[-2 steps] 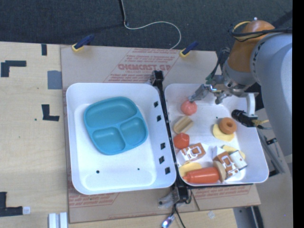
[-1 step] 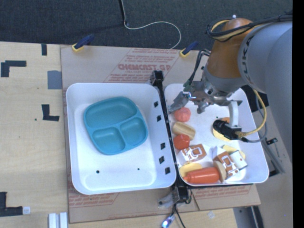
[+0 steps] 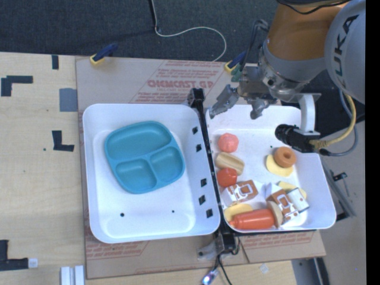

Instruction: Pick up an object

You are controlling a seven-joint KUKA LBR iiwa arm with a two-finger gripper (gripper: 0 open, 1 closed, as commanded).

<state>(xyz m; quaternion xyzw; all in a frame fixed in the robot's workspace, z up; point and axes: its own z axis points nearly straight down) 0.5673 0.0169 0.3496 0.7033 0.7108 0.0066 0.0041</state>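
Toys (image 3: pixel 256 183) lie clustered in right bin (image 3: pixel 309 159), lower right of frame. Hand (image 3: pixel 240 104) hovers open and empty over bin's upper edge. Blue tray (image 3: pixel 144 156) sits in left bin (image 3: pixel 95 159).

A divided plate (image 3: pixel 144 156) lies in the left bin (image 3: pixel 95 177); toy foods (image 3: pixel 237 186) crowd the right bin (image 3: pixel 323 186).
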